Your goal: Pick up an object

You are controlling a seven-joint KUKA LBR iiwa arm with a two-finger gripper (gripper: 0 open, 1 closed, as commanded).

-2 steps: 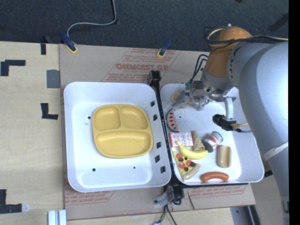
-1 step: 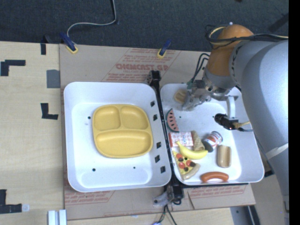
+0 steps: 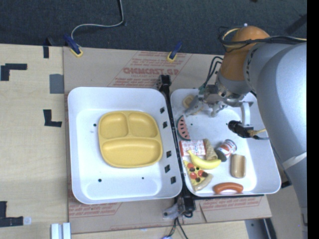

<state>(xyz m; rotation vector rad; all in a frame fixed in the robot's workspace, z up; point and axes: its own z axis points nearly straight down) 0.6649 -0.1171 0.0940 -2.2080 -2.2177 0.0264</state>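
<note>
1. Arm [image 3: 284,98]: nearest the lens. Smooth grey rounded casing with an orange band, looming over the far corner of the white bin [image 3: 212,129].

2. Pincer [image 3: 208,103]: low over that bin's far end. How wide it stands cannot be told, and nothing is seen in its hold.

3. Beige round piece [image 3: 188,101]: the likely pick. It lies just beside the pincer, on the side toward the wall between the bins. Small, pale and flat-looking; its kind is unclear.

4. Watermelon slice [image 3: 182,127]: near the pincer on its camera side, against the same wall. Red half-disc with a dark rind.

5. Well apart from the pincer, camera side, crowded together:
   - can [image 3: 228,147], glossy
   - printed packet [image 3: 193,147]
   - banana [image 3: 204,161], curved and smooth
   - pizza slice [image 3: 198,176], a wedge
   - bread roll [image 3: 238,166]
   - sausage [image 3: 228,187]

6. Yellow divided plate [image 3: 130,138]: well apart, in the other bin [image 3: 84,133]. Matte, three wells.

Hazards, as judged:
- The beige piece sits low and close to the wall, so the pincer may close above it, strike the wall, or nudge it aside.
- Smooth toy plastic may slip.
</note>
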